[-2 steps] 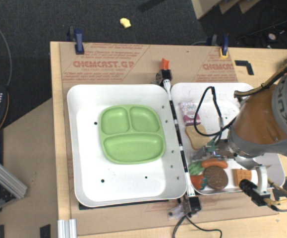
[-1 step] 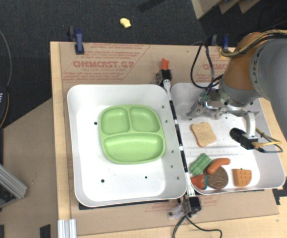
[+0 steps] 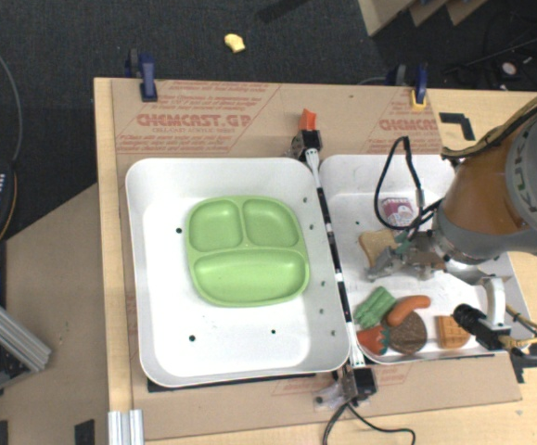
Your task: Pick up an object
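Note:
My gripper is low in the right bin, reaching in from the right under the grey and orange arm. It sits just right of a tan bread-like piece, close to it or touching it. Nothing can be seen held in it. A white cup with a purple label lies just behind the gripper. Along the bin's front lie a green vegetable, an orange-red sausage, a round brown item, a small red piece and an orange-brown square.
The left bin holds a green divided plate. A black cable loops above the right bin's back. Clamps hold the board's far edge. The bins' shared wall runs just left of the bread piece.

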### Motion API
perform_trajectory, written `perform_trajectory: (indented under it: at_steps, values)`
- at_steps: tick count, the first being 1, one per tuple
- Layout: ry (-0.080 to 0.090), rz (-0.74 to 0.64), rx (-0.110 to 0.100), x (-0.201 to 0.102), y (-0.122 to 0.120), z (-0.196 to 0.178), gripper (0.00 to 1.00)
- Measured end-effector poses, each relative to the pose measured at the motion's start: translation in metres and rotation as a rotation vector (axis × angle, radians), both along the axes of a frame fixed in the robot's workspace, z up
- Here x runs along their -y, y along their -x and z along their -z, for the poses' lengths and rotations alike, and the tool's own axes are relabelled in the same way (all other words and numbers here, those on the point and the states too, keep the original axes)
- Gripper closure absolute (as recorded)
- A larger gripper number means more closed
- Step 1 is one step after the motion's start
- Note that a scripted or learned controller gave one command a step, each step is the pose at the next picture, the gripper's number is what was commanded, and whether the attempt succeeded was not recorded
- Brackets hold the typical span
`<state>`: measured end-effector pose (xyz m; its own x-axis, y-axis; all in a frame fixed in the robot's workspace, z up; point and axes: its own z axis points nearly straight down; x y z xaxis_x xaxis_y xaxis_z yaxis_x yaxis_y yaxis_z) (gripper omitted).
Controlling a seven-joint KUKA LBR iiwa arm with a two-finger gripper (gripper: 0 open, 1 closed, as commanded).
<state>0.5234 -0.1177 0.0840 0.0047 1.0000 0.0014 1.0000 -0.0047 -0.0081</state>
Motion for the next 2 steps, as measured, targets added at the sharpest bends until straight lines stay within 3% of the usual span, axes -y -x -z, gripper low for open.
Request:
perform_trajectory:
  at_steps: [1, 2]
  values:
    - [0.004, -0.007, 0.015, 0.005, -0.080, -0.001, 0.00]
    - [0.004, -0.006, 0.012, 0.016, -0.097, -0.001, 0.00]
